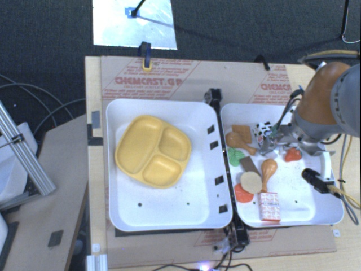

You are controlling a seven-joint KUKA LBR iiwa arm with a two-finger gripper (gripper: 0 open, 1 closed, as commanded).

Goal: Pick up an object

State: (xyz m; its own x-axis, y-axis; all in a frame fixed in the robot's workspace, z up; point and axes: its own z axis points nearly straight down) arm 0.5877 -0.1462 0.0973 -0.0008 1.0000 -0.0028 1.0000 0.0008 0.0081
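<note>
Beside a black-and-white spotted toy (pixel 260 130), the end effector (pixel 272 143) hovers, grip state unclear.

The two shallow white bins (pixel 169 208) look like smooth, faintly glossy plastic, and the yellow three-compartment tray (pixel 153 150) like matt plastic. They rest on a flat brown cardboard sheet with red print (pixel 169 79), dull and papery.

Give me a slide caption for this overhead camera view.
Gripper lowered among toy foods in right bin; yellow divided tray in left bin.
</note>
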